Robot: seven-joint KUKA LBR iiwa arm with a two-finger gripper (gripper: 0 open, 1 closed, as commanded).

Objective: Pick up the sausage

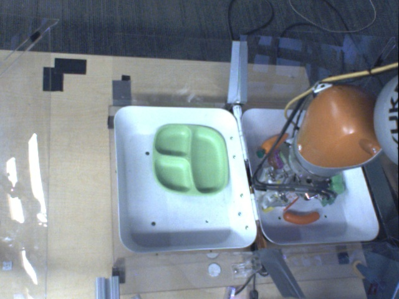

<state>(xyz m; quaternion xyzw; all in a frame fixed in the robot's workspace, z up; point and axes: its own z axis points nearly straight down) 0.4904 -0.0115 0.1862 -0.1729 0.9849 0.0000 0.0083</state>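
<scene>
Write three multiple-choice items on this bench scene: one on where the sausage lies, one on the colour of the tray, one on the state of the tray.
1. Where does the sausage lie?
A. In the right bin, near its front edge
B. On the tray
C. On the bench outside the bins

2. What colour is the tray in the left bin?
A. Red
B. Green
C. Blue

3. How does the tray stand?
A. Tipped against the bin wall
B. Flat, its compartments facing up
C. Upside down

Answers: 1 A, the sausage rests on the white floor below the arm. 2 B, it is pale green. 3 B, its hollows face the camera.
</scene>
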